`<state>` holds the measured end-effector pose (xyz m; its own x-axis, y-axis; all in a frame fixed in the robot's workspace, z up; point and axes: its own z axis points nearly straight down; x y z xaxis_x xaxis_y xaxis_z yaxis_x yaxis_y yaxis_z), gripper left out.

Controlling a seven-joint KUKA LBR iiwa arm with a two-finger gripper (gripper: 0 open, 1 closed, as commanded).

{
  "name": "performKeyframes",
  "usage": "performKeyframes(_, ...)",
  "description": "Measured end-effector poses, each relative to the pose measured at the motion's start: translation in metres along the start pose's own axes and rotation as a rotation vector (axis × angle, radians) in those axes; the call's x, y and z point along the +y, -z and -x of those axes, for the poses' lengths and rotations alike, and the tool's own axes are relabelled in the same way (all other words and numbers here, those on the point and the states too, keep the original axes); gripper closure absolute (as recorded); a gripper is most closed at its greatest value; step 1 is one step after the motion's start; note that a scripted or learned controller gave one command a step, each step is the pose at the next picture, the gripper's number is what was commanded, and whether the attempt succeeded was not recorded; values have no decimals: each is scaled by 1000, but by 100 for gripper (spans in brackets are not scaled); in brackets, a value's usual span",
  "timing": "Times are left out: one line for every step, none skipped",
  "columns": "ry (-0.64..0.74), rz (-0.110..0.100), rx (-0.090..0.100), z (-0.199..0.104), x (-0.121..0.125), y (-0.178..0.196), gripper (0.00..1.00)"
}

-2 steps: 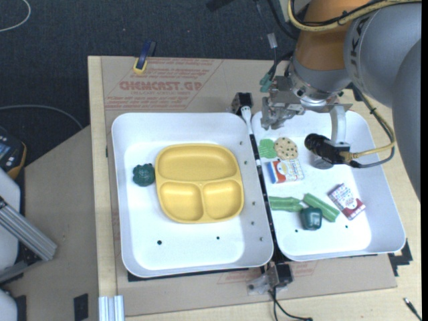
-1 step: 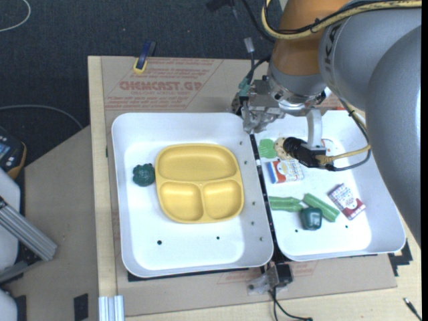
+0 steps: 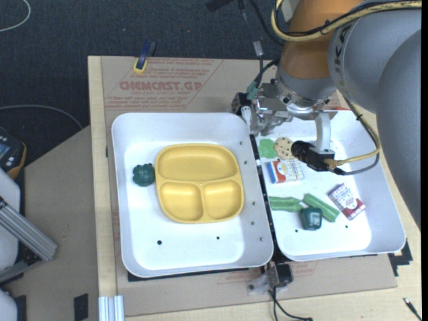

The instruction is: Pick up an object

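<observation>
A: Here, what does the tabletop (image 3: 167, 89) carry?

B: Two shallow white bins side by side. The left bin (image 3: 127, 199) holds a yellow divided tray (image 3: 199, 181) near its centre, with one long compartment toward the far edge and two smaller ones toward the near edge. A dark green toy (image 3: 143, 174) lies on the bin floor just beside the tray's left edge.

A: And the right bin (image 3: 374, 212)?

B: It holds the loose objects. A pale green piece (image 3: 267, 148) and a round speckled cookie (image 3: 283, 146) sit near its far left corner. A red, white and blue packet (image 3: 283, 172) lies just nearer than these. Two green bean-like pieces (image 3: 286, 204) (image 3: 321, 206) lie toward the near edge, and a dark teal object (image 3: 311, 219) sits between their ends. A small red and white packet (image 3: 346, 200) lies to the right of them.

A: Where is the arm (image 3: 374, 45)?

B: It reaches in from the right; its orange band (image 3: 314, 35) is above the far edge of the right bin. The gripper (image 3: 267, 122) hangs over the wall shared by the two bins, at their far end, close to the pale green piece.

A: What is the gripper's state?

B: It cannot be told, and nothing is seen held in it.
</observation>
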<state>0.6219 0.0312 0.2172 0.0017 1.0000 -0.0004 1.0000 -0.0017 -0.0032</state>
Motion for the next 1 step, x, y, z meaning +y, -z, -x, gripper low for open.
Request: performKeyframes(3,0,0,-7,-1,0,100)
